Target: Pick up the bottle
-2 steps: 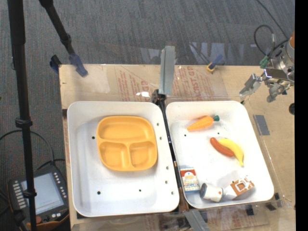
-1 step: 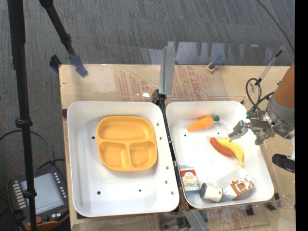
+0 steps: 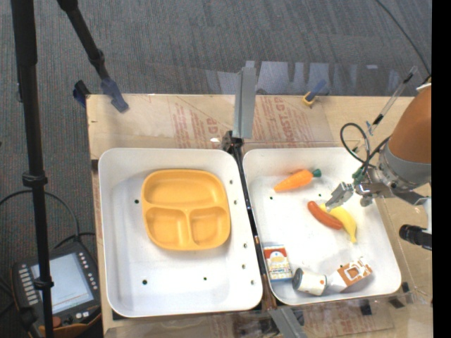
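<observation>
The bottle [image 3: 311, 282] is small and white and lies on its side near the front edge of the right bin [image 3: 373, 298]. An orange-and-white piece [image 3: 354, 273] lies just to its right; I cannot tell whether it belongs to the bottle. My gripper [image 3: 337, 197] hangs over the middle right of that bin, right by the upper end of a yellow banana [image 3: 347, 221] and a red sausage [image 3: 324, 215]. It is well behind the bottle, with nothing seen in its hold.
An orange carrot [image 3: 294, 181] lies at the back of the right bin. A small orange-and-white carton [image 3: 278, 262] sits left of the bottle. The left bin [image 3: 116, 189] holds a yellow divided plate [image 3: 186, 209]. A metal post [image 3: 244, 104] stands behind the bins.
</observation>
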Robot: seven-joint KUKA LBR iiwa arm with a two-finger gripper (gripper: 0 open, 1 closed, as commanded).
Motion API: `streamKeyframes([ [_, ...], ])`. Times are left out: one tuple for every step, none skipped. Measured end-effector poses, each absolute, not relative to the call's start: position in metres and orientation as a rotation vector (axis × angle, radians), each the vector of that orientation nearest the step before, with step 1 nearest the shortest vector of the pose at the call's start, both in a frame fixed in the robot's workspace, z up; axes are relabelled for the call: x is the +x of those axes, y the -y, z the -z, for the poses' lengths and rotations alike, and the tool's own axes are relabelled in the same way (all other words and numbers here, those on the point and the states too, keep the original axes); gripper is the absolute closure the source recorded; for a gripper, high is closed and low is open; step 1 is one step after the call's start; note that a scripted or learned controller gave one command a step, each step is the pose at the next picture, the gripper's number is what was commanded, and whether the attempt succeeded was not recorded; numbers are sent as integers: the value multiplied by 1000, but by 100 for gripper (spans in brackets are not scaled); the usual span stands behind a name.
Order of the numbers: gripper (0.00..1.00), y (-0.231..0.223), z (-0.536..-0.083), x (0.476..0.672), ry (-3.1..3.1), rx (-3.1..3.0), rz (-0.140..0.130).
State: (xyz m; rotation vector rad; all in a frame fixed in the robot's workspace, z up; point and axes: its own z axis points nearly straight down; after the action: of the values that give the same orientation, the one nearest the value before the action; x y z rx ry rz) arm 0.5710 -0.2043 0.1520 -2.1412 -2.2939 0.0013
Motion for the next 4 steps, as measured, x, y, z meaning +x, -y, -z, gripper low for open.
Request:
streamKeyframes([
  [0,205,-109,562,2012,-2406,-3],
  [0,182,-86,591,2221,-2218,-1],
  [0,85,-121,553,2149,-2285,-4],
  [0,107,-107,475,2186,-2246,-5],
])
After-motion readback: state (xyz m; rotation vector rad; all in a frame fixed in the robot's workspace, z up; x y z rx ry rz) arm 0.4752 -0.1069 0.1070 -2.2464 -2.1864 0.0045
